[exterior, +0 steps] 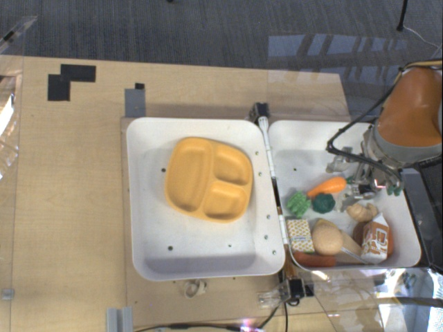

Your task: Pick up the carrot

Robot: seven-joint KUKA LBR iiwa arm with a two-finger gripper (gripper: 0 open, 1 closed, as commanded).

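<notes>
I have two shallow white bins side by side: the left bin (149, 254) holds a yellow plastic divided tray (208, 178), and the right bin (304, 140) holds a cluster of toy food. Over the right bin's far side hangs the grey arm's gripper (365, 184); how it is set I cannot tell. The small orange carrot (328, 185) lies just to its left in view, long axis nearly crosswise and slightly tilted, beside a green broccoli piece (322, 202).

The arm (415, 116) is cut off by the right edge and hides part of the right bin's (304, 144) far corner. The gripper (367, 185) is too blurred to read.
</notes>
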